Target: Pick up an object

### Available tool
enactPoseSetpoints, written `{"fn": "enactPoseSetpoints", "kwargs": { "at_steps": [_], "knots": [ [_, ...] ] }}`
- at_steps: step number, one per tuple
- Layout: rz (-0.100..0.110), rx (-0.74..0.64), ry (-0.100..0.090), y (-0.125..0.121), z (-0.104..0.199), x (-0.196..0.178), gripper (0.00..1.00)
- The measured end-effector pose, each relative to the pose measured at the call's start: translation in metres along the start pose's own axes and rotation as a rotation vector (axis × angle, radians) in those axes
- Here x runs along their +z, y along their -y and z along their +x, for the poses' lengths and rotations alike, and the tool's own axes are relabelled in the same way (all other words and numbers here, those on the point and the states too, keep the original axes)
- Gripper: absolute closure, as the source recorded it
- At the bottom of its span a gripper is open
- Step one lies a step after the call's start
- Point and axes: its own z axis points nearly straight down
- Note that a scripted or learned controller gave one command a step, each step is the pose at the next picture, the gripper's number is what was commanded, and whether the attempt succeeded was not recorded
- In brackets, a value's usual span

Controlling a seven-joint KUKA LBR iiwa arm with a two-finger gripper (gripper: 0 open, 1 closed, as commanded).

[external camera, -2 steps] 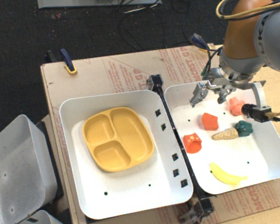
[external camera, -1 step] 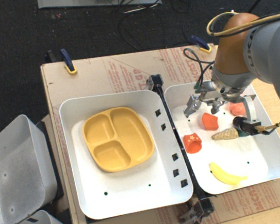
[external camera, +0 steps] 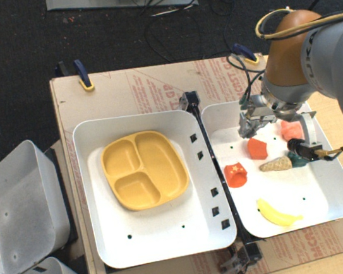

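1. My gripper [external camera: 248, 129] hangs over the far-left part of the right bin [external camera: 326, 186], with the bin's far wall close behind it. From this slant I cannot tell whether it is spread or pressed together.
2. The nearest candidate is a red block [external camera: 257, 148], just beside the gripper on its near side. I cannot tell whether the two touch.
3. A pink piece [external camera: 291, 128] lies near the gripper on the arm side, tucked against my wrist hardware, which partly hides it.
4. A red piece [external camera: 235, 174] with an orange patch sits past the red block, nearer the camera. It is just beside the black strip [external camera: 215, 165] that divides the bins.
5. A tan oblong piece [external camera: 276, 164] lies flat beyond the red block, toward the bin's middle and apart from the red piece.
6. A banana [external camera: 279, 213] lies well apart from the gripper, close to the bin's near wall.
7. Crowding: the red block, pink piece and tan oblong piece cluster close under and beside my wrist, while the banana lies alone on open floor.
8. Across the black strip, well apart from the gripper, is the left bin [external camera: 110, 238]. It holds a yellow divided plate [external camera: 144, 169], lying flat.
9. Behind the gripper, past the bin wall, a blue clamp [external camera: 245, 52] grips the bench board [external camera: 126, 89].
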Motion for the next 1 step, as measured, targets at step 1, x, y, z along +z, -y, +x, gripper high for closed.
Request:
{"fn": "enactPoseSetpoints", "kwargs": {
  "at_steps": [1],
  "knots": [
    [-0.004, -0.005, 0.000, -0.0081, 0.0038, -0.0461, 1.00]
  ]
}}
